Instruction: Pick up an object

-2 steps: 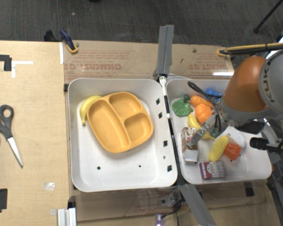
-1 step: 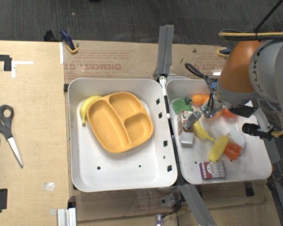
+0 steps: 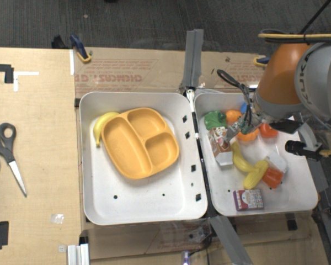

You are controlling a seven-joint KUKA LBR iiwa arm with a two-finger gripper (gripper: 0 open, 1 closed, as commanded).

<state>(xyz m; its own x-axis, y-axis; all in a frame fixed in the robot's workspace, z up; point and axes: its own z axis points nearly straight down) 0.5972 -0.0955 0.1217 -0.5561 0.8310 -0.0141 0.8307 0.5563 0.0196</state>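
My gripper (image 3: 238, 130) is low in the right bin (image 3: 298, 203), near its back middle. It hangs over a cluster of small items: a green toy (image 3: 213, 118), an orange ball (image 3: 233, 116), an orange piece (image 3: 248, 135) and a brown-and-white packet (image 3: 219, 139). I see nothing lifted by it. In front of it lie a white block (image 3: 224, 158), a yellow banana toy (image 3: 248, 167), a red-orange cup (image 3: 273, 176) and a small purple box (image 3: 247, 200). The wrist hides part of the bin's back right.
The left bin (image 3: 99, 203) holds a yellow divided plate (image 3: 139, 142) with a banana (image 3: 101, 125) tucked under its left rim. Scissors (image 3: 10, 156) lie on the bench at far left. A grey divider bar (image 3: 193, 59) runs between the bins at the back.
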